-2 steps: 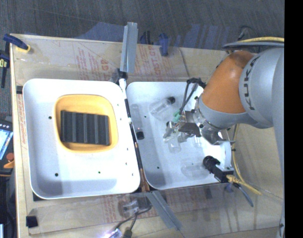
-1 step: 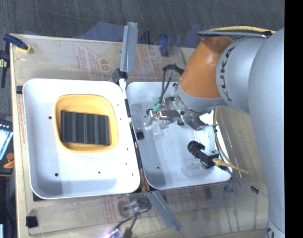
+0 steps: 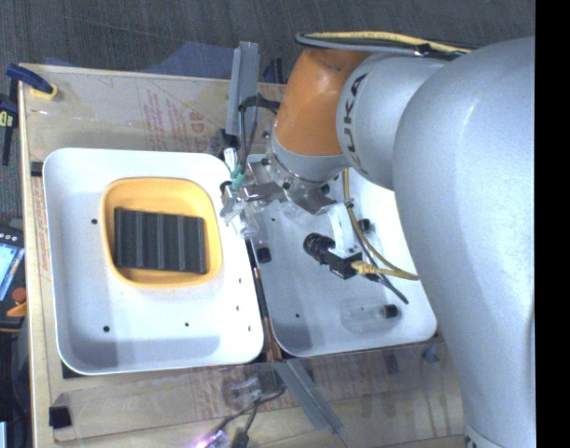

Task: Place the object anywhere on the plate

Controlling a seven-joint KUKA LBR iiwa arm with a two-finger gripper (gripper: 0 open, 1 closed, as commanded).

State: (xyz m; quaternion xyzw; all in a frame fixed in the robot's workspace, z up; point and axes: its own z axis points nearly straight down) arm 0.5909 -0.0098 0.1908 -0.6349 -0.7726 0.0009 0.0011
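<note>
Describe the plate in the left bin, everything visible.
The plate is a rounded-rectangle dish with a yellow-orange rim, plastic by its look, lying flat in the left bin, toward the far side. Its centre is dark grey with ridged parallel bars. Nothing rests on it, and the gripper is off its right edge.

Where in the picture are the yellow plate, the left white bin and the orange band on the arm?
yellow plate (image 3: pixel 163 194): camera view, on its upper yellow rim.
left white bin (image 3: pixel 145 329): camera view, on its bare floor below the plate.
orange band (image 3: pixel 312 105): camera view, on the middle of its curved surface.
</note>
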